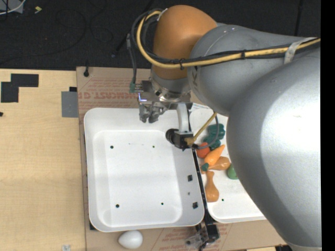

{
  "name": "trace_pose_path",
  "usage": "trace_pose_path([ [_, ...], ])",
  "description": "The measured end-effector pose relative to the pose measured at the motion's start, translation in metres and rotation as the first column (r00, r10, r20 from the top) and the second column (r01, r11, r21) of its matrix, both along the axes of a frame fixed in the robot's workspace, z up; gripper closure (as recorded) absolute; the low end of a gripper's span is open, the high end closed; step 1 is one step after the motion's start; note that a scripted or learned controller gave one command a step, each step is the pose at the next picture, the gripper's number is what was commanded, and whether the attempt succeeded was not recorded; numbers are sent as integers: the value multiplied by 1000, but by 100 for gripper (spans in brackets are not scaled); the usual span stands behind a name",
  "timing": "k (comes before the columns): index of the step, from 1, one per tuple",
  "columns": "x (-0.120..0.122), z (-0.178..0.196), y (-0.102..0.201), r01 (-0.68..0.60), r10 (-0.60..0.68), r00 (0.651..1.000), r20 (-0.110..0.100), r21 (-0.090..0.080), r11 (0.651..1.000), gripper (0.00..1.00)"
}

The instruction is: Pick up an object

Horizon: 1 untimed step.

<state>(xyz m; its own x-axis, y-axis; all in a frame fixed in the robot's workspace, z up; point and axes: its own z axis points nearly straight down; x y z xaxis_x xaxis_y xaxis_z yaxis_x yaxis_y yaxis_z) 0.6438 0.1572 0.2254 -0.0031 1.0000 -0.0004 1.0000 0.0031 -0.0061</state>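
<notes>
Plainly, orange and green toys [213,156] crowd the right bin [230,213].

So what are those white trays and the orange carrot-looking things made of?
The left tray and right tray look like moulded plastic: smooth, slightly glossy, with rounded rims. The orange carrot-like toys seem to be plastic or rubber, judging by their even colour and soft shine; which one I can't tell.

right bin [230,213]: far side hidden under the grey arm [272,114] | green toy [232,172]: partly covered by the arm, kind unclear | claw [149,114]: fingertips too small and dark to read | white egg [130,239]: near lower edge, blurred
</notes>
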Motion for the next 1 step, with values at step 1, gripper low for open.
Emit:
trace_pose_path([
  [1,0,14,62,-3,3,1000,2,1,1000,100],
])
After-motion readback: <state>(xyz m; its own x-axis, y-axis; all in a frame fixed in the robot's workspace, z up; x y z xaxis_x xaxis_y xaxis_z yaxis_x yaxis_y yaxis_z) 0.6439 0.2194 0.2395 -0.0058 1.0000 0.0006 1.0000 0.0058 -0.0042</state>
